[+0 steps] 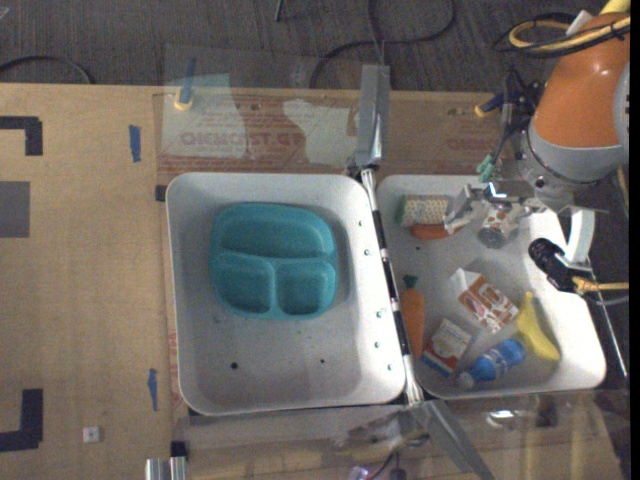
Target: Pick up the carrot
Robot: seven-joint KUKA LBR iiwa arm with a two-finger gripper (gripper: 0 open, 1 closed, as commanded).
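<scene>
A: White plastic is seen twice on the table: two shallow bins are counted, a left bin and a right bin.

B: What is counted in each?

A: One teal divided tray is held by the left bin. In the right bin one carrot, one yellow banana, one blue bottle, two small printed packets, one pale sponge-like block and one red piece just below it are counted.

B: How is the carrot laid?

A: It is laid flat against the right bin's left wall. Its long axis is run up and down the view, with the green stem end toward the far side and the orange body toward the near side.

B: And the tool?

A: The tool is seen over the far part of the right bin, well apart from the carrot. Whether it is wide or narrow cannot be told, and nothing is seen held in it.
</scene>
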